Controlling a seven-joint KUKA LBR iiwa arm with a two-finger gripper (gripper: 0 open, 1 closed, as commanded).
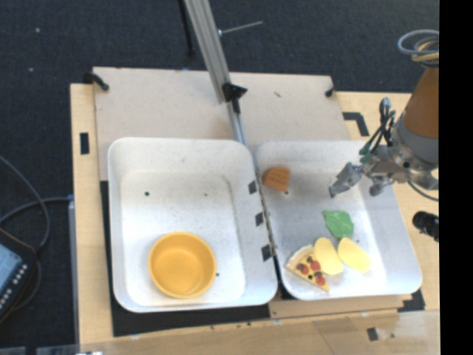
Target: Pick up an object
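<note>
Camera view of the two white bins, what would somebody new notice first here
The yellow bowl stands out most, sitting alone at the near end of the left bin. In the right bin, a cluster of toy food lies near the front: a pizza slice, two yellow pieces and a green leaf, with a brown piece apart at the far left. The gripper hangs over that bin's far right side.

jaws (pixel 360 180) open over right bin (pixel 399 254) | yellow bowl (pixel 182 264) in left bin (pixel 129 191)

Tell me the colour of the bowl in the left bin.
The bowl is yellow-orange, seen in the camera view.
</note>
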